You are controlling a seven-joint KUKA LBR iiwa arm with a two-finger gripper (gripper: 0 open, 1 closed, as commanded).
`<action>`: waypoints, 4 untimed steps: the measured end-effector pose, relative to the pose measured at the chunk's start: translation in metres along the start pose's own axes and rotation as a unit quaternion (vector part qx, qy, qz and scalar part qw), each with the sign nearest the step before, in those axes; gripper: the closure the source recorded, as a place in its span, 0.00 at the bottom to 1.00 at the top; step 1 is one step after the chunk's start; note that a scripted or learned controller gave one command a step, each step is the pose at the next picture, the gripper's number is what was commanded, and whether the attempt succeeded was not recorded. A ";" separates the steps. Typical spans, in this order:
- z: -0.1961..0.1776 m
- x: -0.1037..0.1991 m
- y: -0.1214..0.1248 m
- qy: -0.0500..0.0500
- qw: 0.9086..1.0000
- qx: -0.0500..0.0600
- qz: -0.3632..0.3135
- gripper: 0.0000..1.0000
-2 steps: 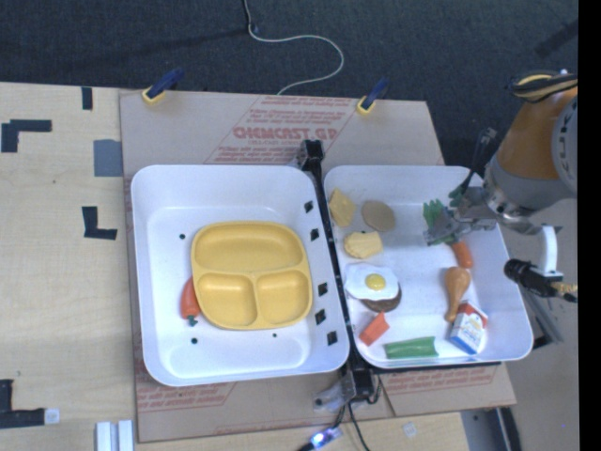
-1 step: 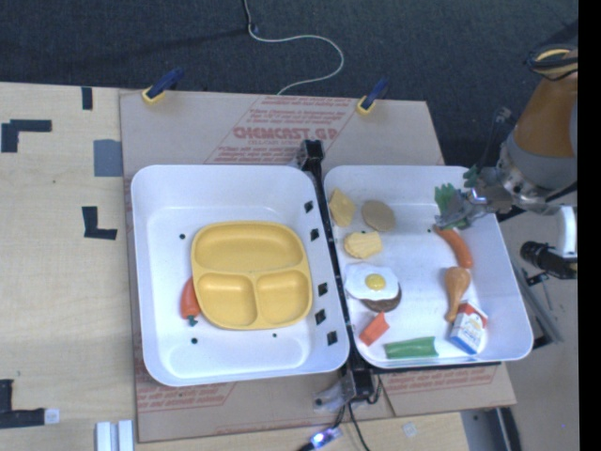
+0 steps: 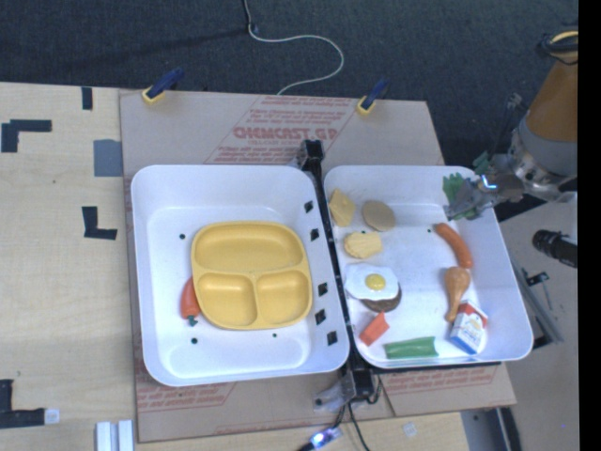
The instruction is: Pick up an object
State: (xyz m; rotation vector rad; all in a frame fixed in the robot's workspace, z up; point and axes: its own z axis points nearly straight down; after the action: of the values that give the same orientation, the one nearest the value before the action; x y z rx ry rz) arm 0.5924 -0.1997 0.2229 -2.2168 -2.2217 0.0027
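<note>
The right bin [image 3: 498, 252] holds several toy foods: a yellow cheese wedge [image 3: 340, 208], a round tan bun [image 3: 379, 215], a pale yellow lump [image 3: 363, 244], a fried egg on brown toast [image 3: 376, 285], an orange carrot piece [image 3: 374, 327], a green strip [image 3: 410, 348], a small carton [image 3: 469, 330], a drumstick [image 3: 455, 289] and an orange-red sausage [image 3: 453, 244]. A dark green leafy piece [image 3: 459, 195] sits at the bin's far right corner. My gripper [image 3: 481, 188] is right against this piece from the right. Whether it holds the piece is unclear.
The left bin [image 3: 150, 252] holds a yellow divided plate [image 3: 252, 273] with a red-orange item [image 3: 189, 301] tucked at its left edge. A black divider clip [image 3: 311, 154] stands between the bins at the back. A white cable [image 3: 300, 40] lies behind the bench.
</note>
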 end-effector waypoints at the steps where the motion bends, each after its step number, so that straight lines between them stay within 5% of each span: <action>1: 0.012 0.039 -0.027 0.001 1.000 0.003 -0.001 1.00; 3: 0.002 0.134 -0.069 0.000 1.000 0.003 -0.001 1.00; 4: 0.001 0.123 -0.085 0.000 1.000 0.003 0.001 1.00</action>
State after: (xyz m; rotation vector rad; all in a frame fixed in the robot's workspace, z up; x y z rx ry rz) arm 0.5071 -0.0768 0.2227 -2.2163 -2.2170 0.0097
